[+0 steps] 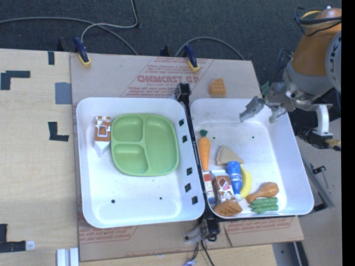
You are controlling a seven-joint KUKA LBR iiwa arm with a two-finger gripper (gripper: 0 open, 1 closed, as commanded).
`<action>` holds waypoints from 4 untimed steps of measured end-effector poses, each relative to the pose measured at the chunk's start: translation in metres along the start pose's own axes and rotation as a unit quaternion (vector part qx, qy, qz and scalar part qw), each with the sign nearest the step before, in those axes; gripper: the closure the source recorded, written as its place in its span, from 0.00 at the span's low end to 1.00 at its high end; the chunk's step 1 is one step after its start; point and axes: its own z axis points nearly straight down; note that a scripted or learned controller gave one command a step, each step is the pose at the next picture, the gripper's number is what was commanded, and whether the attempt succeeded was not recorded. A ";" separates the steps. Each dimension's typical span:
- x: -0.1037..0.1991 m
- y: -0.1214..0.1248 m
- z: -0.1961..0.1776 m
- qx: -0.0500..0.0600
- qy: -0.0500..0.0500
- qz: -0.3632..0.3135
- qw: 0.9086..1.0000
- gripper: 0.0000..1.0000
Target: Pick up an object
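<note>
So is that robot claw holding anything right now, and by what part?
No. The gripper hangs open above the right bin, with nothing between its fingers.

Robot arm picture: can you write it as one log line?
gripper: open, holding nothing | over right bin top edge | carrot untouched

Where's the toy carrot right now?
In the camera view, the carrot lies in the right bin, along its left wall beside the divider, pointing lengthwise, just left of the sandwich wedge and above the small cartons.
</note>
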 end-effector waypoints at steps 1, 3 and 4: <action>0.027 -0.056 0.047 0.001 0.000 0.000 1.000 0.00; 0.048 -0.081 0.123 -0.004 -0.002 0.001 1.000 1.00; 0.048 -0.082 0.123 -0.004 -0.002 0.001 1.000 0.00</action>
